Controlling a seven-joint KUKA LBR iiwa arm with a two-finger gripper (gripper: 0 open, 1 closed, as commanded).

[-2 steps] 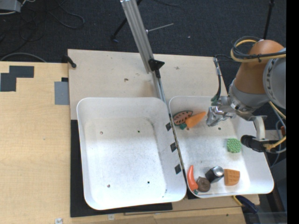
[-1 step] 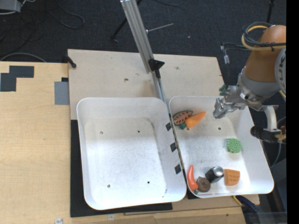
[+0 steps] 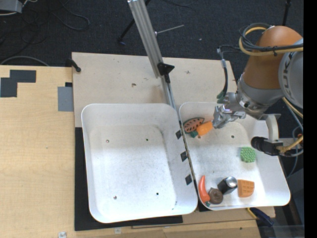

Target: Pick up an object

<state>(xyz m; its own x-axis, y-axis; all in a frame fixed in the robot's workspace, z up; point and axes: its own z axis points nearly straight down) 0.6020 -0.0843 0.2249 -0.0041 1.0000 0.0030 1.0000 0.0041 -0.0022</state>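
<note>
My gripper (image 3: 221, 118) hangs over the upper part of the right bin (image 3: 220, 155). Just left of its tip lies a small orange object (image 3: 203, 129), close to or touching the tip; I cannot tell whether it is held. A brown striped object (image 3: 192, 124) lies against the orange one, by the divider. Further right sits a green bumpy object (image 3: 248, 154). Along the bin's near edge lie a red pepper-like piece (image 3: 202, 187), a brown round thing (image 3: 215, 196), a black and silver cylinder (image 3: 228, 184) and an orange block (image 3: 245, 188).
The left bin (image 3: 129, 157) stands beside the right one, joined by a divider with black clips (image 3: 182, 155). A slanted aluminium bar (image 3: 148, 38) rises behind the bins. The arm's grey and orange body (image 3: 270, 68) stands over the right bin's far right corner.
</note>
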